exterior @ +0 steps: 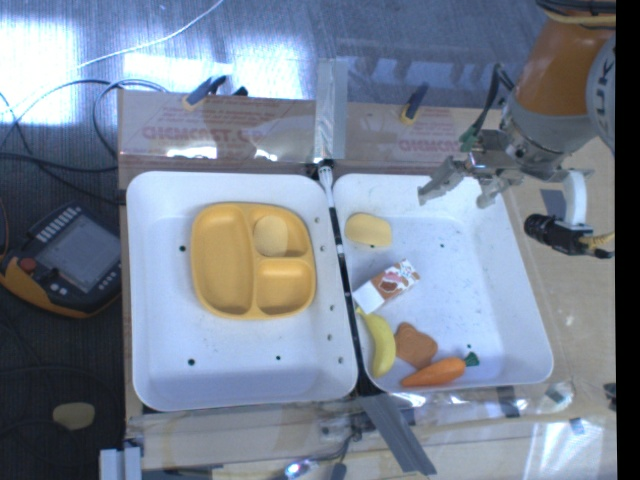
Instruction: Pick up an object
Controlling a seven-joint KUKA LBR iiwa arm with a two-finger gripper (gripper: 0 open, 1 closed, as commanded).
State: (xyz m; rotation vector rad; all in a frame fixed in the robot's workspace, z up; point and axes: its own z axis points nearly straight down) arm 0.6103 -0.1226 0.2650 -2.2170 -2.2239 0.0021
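Observation:
The right bin (520, 298) holds a pale yellow rounded piece (368, 230) at its far left, a small white and red carton (390, 283) near the middle, and a banana (380, 341), a brown lump (416, 345) and an orange carrot (435, 372) along its near side. My gripper (458, 196) hangs over the far edge of this bin, above and to the right of the yellow piece. Its fingers (432, 189) are spread open with nothing between them.
The left bin (160, 358) carries a yellow divided plate (225, 268) with a round yellow item (270, 233) in its upper right compartment. A raised divider (340, 268) separates the bins. A cardboard wall (250, 133) runs behind both bins. A teach pendant (70, 253) lies on the floor to the left.

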